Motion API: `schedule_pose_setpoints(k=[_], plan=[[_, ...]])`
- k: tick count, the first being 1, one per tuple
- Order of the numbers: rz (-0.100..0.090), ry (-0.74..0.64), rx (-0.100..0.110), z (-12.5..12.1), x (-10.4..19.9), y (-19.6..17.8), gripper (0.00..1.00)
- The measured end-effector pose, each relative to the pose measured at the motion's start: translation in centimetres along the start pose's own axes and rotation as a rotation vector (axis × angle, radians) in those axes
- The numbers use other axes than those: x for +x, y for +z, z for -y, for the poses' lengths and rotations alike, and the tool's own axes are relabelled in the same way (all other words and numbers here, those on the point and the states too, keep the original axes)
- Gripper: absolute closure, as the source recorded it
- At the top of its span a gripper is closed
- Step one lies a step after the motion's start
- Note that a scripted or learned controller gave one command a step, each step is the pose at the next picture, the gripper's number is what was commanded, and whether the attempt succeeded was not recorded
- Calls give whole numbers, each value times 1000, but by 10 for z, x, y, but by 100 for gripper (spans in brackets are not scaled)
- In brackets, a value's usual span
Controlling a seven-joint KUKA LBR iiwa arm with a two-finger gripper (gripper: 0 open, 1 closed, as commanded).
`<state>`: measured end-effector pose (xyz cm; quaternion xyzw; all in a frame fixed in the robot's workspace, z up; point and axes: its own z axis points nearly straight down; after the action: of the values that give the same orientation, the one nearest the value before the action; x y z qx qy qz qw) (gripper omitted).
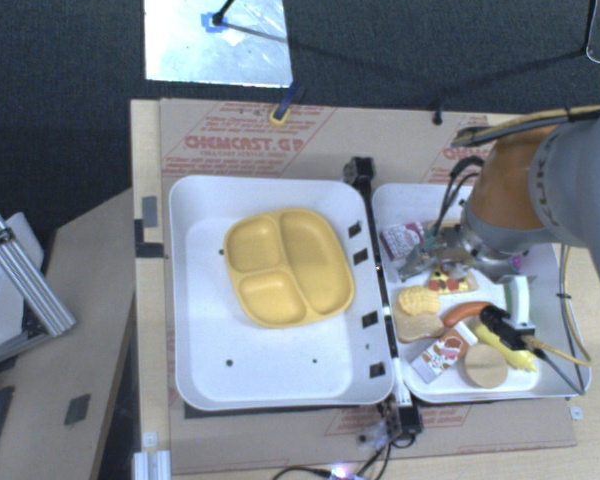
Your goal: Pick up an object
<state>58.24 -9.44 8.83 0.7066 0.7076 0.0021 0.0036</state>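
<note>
The surface (230,133) is covered by a flat brown sheet with red lettering, and two shallow white bins with rounded corners sit on it side by side. The left bin (195,368) holds a smooth, glossy yellow plate (288,268). The plate is a rounded rectangle moulded into three compartments, and it lies slightly askew near the bin's centre.

The loose objects for picking are all in the right bin (410,203), mostly in its half from 6 to 10 o'clock. A crinkled pink-and-white packet (402,238) lies at 10 o'clock. A bumpy yellow piece (417,300) lies at about 8 o'clock and touches a flat, pale tan slice (418,325) just below it. A smooth, curved orange-red sausage (463,312) lies near the centre, just beside the slice at its 3 o'clock. A small boxy red-and-white carton (438,358) lies at 7 o'clock, and a round, flat tan disc (485,367) lies at 6 o'clock, just beside the carton.

The grey arm (570,193) comes in from 3 o'clock, its matt casing rounded and its orange band (505,183) glossy. The metallic pincer (427,261) is low over the right bin. The packet is at its 10 o'clock and the bumpy yellow piece at its 6 o'clock. I cannot tell whether it is open or closed, or whether it has anything in it.
</note>
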Motion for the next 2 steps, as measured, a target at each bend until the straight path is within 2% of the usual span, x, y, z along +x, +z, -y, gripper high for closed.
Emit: schedule_pose_setpoints(k=[1,2], plan=[[6,1,-11,-3,-2,-13,100],[-1,2,3,-2,-10,-74,100]])
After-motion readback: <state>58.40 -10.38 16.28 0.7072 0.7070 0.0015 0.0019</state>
